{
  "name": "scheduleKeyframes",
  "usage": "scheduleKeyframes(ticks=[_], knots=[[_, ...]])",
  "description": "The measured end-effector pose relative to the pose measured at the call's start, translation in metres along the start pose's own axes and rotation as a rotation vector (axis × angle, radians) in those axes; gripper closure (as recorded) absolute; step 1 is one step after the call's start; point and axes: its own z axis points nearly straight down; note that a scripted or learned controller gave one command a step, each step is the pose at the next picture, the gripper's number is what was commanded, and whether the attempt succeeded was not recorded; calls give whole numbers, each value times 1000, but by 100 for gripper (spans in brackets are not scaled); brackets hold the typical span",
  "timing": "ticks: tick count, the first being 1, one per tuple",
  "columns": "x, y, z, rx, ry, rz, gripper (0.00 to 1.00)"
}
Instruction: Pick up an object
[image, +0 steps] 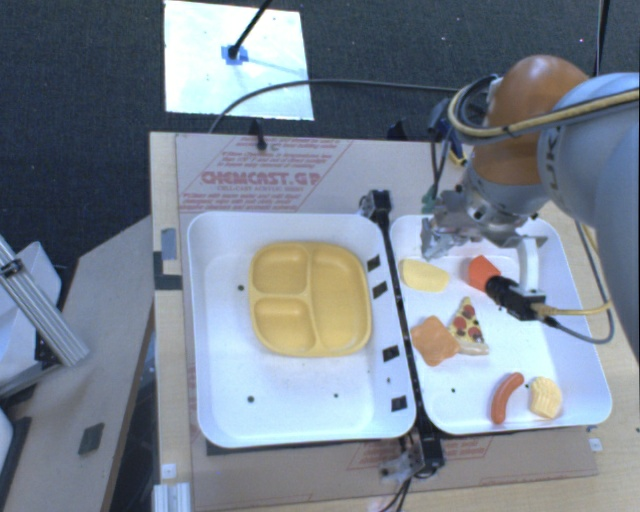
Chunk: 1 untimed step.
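Here your hand (437, 243) hangs low at the far left corner of the right bin (585, 330); whether it is apart or together, you cannot tell. Just near it lies a pale yellow piece (425, 275), touching nothing. The left bin (215, 330) holds a yellow divided plate (305, 299).

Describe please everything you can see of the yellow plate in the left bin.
The yellow plate is a rounded square of smooth, matte, plastic-looking material with a raised rim. Ridges divide it into three compartments: two smaller ones on the view's left side and one long one on the right. It lies flat, right side up, near the middle of the left bin, slightly toward the far wall. Nothing rests in it, and it touches only the bin's floor.
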Motion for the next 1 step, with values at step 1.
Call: scheduleKeyframes(ticks=[1], knots=[[60, 10, 4, -1, 2, -2, 100]])
